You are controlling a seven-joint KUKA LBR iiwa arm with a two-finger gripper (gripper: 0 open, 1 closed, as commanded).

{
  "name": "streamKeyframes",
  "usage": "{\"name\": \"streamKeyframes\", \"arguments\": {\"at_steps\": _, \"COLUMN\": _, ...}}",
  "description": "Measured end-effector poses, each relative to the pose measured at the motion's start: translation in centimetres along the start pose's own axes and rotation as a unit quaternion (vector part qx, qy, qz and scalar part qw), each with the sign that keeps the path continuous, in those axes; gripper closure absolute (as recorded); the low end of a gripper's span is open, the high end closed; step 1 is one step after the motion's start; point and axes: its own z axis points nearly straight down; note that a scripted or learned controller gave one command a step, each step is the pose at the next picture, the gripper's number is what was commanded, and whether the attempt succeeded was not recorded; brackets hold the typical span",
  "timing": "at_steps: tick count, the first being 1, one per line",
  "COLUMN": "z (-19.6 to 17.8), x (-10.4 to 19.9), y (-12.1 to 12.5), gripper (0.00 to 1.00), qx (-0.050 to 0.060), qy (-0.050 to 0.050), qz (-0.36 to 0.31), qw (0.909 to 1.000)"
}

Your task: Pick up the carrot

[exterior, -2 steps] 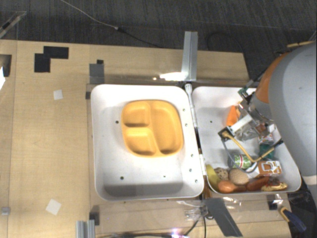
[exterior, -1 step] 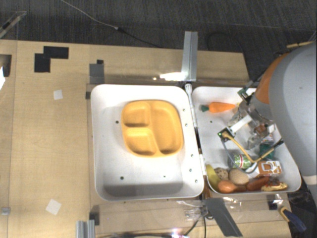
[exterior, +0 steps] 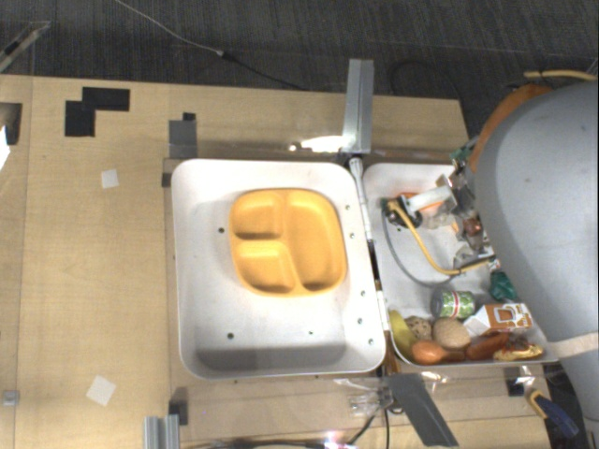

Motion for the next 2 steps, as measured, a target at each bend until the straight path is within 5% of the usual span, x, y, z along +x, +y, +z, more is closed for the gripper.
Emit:
{"name": "streamKeyframes", "arguments": {"at_steps": 1, "z": -0.1, "x": 4.8, "y": -0.8, "gripper": 0.0, "qx": 0.001, "qy": -0.013, "qz": -0.038, "qw": 0.9992}}
{"name": "streamKeyframes", "arguments": {"at_steps": 2, "z": 0.0, "x": 3.4, "y": -1.8, "gripper": 0.0, "qx": -0.002, "qy": -0.002, "qz": -0.048, "qw": 0.9988}}
